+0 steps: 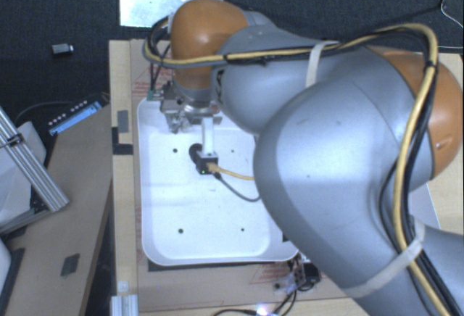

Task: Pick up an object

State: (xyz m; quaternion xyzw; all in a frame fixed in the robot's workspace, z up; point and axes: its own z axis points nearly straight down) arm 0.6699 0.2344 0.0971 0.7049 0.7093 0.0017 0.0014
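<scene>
- The claw (190,117) is hanging over the far end of the left bin (190,238). It is close to that bin's far rim and a little toward its left side as the camera sees it.
- The bare white floor of this bin is carrying a few small dark dots (181,231). They are too small to make out, and I am judging them to be marks in the bin itself rather than things to lift.
- Where the object is lying I cannot tell. If one is there for this try, I am guessing it is sitting either straight under the claw, hidden by the wrist (192,82), or beneath the bulk of the arm (348,162). The arm is covering the right-hand part of the bench (80,184).
- With the object hidden, neither its long axis nor its direction from the claw can be read. The coming move is turning on whether anything is lying directly below the claw, and the wrist is blocking exactly that spot.
- Whether the claw is released or clenched I cannot tell, because the wrist is masking it from above.
- The arm is lying across the frame from the right, its thick grey links filling the foreground. It is bending over at the orange band (199,28), so the wrist is pointing nearly straight down into the bin.
- The claw is looking low, near the bin floor, though its height is hard to judge from this slant.
</scene>
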